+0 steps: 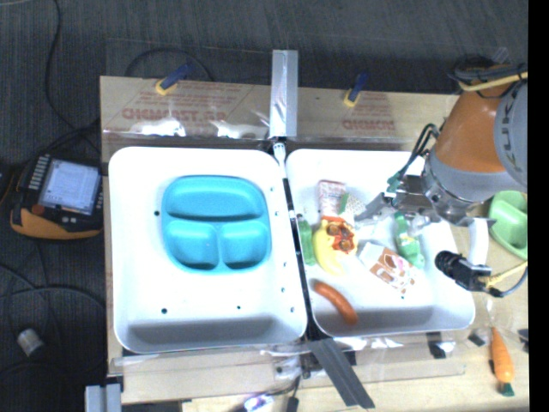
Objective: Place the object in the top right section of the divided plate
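Note:
The blue divided plate (pixel 214 200) lies in the left bin (pixel 137 307), with one wide section at the back and two smaller ones in front. My gripper (pixel 410 222) hangs over the right bin (pixel 446 312), under the grey and orange wrist. A green bottle (pixel 408 247) lies directly below it, partly covered by the gripper. Whether the gripper touches the bottle I cannot tell. Left of the gripper lie a yellow banana-like toy (pixel 326 253) and a red-orange item (pixel 341 233).
The right bin also holds a white and red packet (pixel 331 196), a green stick (pixel 306 239) by the divider, an orange sausage (pixel 335 301) and a crumpled white wrapper (pixel 389 267). A green cup (pixel 513 218) and a carrot (pixel 502 364) lie outside on the right.

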Available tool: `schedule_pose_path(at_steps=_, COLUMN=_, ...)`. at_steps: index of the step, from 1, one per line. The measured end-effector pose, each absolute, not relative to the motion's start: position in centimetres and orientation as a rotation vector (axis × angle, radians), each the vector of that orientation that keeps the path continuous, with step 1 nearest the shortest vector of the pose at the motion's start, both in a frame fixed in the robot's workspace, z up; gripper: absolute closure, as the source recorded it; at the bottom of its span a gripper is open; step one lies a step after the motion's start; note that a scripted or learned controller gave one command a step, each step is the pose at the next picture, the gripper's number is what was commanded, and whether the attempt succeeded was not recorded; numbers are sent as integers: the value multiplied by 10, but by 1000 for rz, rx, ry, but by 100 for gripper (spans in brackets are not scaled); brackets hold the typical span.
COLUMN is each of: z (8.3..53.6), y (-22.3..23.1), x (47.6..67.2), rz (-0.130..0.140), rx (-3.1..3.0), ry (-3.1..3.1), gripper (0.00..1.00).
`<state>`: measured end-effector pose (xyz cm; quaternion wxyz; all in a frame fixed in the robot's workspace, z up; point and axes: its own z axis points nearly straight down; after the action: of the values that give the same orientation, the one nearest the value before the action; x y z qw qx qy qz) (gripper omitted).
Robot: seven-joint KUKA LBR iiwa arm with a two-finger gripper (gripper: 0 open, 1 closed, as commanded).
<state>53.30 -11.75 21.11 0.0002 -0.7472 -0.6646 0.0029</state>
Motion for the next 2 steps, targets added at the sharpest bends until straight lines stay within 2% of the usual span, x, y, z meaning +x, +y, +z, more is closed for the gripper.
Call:
schedule_pose_path(at_steps=1, z=225, y=-38, x=486, rz=7, rx=-2283, ry=-2154, gripper=0)
schedule_pose_path(at_steps=2, z=184, y=31, x=482, rz=9, rx=-2190, ry=-2246, gripper=0)
